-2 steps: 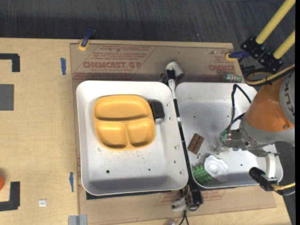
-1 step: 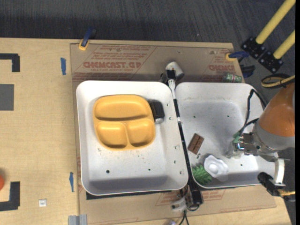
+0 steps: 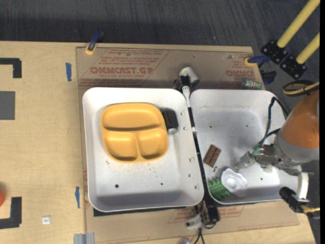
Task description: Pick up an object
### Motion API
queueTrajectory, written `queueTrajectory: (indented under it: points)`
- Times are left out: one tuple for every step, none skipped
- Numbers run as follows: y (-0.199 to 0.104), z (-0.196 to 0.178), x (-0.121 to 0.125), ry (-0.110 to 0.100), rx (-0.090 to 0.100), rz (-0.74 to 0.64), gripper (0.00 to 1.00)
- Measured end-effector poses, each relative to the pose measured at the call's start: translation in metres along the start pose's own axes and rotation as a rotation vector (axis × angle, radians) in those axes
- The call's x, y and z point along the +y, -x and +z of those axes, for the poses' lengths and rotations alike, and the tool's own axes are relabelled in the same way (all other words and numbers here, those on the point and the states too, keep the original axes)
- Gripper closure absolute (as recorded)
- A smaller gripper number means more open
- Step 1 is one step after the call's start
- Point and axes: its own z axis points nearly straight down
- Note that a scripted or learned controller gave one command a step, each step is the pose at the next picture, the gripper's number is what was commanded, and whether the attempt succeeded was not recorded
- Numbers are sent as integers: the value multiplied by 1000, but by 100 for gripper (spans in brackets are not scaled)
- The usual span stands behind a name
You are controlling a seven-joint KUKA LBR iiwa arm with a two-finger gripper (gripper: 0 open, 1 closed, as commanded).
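1. Two shallow white bins sit side by side on a cardboard-covered bench. The left bin [image 3: 96, 136] holds a yellow three-compartment tray [image 3: 134, 131] with a small dark object [image 3: 169, 120] touching the tray's right edge.
2. The right bin [image 3: 228, 105] holds three loose items near its front-left corner: a small brown block [image 3: 210, 155], a white rounded object [image 3: 234, 180], and a green object [image 3: 218, 188] that is touching the white one's left side.
3. The robot arm [image 3: 304, 131] enters from the right, its orange band above the wrist over the right bin's right edge. The wrist angles down and leftward into the bin.
4. The gripper [image 3: 248, 160] sits low in the right bin, just to the upper right of the white rounded object. Whether its fingers are spread or closed cannot be told, and nothing can be seen held.
5. The task appears to be in the approach stage: the gripper is near a candidate but has not secured it.
6. The next move would likely call for shifting a little left and forward to centre over the white object, then descending and closing on it, while avoiding the bin wall and the green object beside it.
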Motion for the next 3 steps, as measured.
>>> queueTrajectory:
  points:
    - [-70,0,-11,-1,2,57,0]
    - [-70,-10,-10,1,3,59,100]
    - [7,-19,1,1,-1,-12,100]
